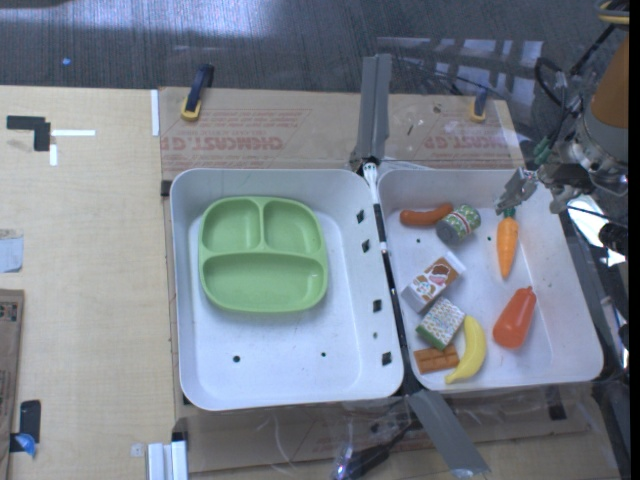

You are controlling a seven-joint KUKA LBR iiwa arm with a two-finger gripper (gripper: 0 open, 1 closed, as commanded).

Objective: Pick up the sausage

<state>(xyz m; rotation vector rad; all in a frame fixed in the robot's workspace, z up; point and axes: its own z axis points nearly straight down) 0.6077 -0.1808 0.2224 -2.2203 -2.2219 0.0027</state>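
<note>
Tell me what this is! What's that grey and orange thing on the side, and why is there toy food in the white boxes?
That thing is a robot arm, reaching in from the right side of the picture. At its end is a claw for grabbing things. The picture comes from one camera fixed above the bench, looking down at a slant.

On the bench sit two shallow white bins side by side. The left bin holds a green plate with three sections. The right bin holds toy food: a sausage, a small can, a carrot, a red pepper, a banana and two little boxes.

The robot's job is to pick up the sausage. Right now the claw hangs over the far edge of the right bin, near the carrot's top, and the sausage lies in the bin, not in the claw.
</note>
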